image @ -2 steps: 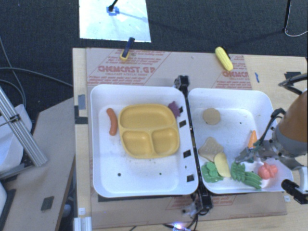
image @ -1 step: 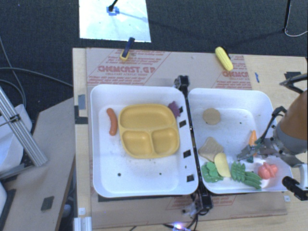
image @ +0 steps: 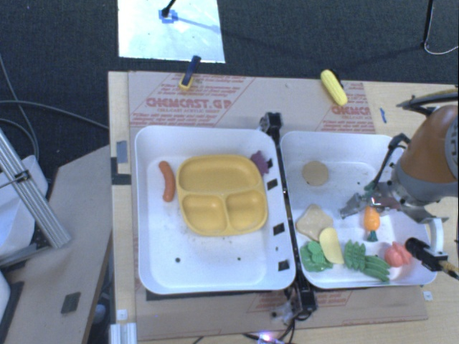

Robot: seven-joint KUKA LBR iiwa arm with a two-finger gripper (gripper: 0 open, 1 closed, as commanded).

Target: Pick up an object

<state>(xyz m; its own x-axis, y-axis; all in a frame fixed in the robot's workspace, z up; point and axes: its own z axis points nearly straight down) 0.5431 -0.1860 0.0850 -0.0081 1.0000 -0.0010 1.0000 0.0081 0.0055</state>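
**Right bin, near-right corner: slip and crowding risk on the pick**

Over right bin (image: 401, 145), gripper (image: 371, 208) parked low, arm coming in from right. Directly at fingertips: small orange piece with green top (image: 371, 221), looks like a toy carrot. Appears to sit between the fingers, held narrow, but contact hard to confirm at this slant; could equally be resting on bin floor just under them.

Judged risks from here:
- Grip marginal. Carrot small, rounded, probably slick plastic; off-centre pinch likely to squirt it out on lift.
- Neighbours close. Red-pink piece (image: 396, 254) just beside to near-right, green leafy item (image: 366, 260) just near side, yellow piece (image: 330, 245) and tan slice (image: 313, 222) to the left. Any retry or lateral shift likely to knock or drag 1 of these.
- Bin wall near on right; wrist bulk close to rim, possible snag on retreat.
- False positive: fingers shut on nothing, carrot left on floor.

Well apart, low concern: tan disc (image: 315, 172) at far left of right bin; yellow tray (image: 219, 193) and sausage (image: 168, 180) in left bin (image: 154, 264); corn cob (image: 333, 87) on bench beyond bins.

Advise straight vertical lift, slow, then verify load.
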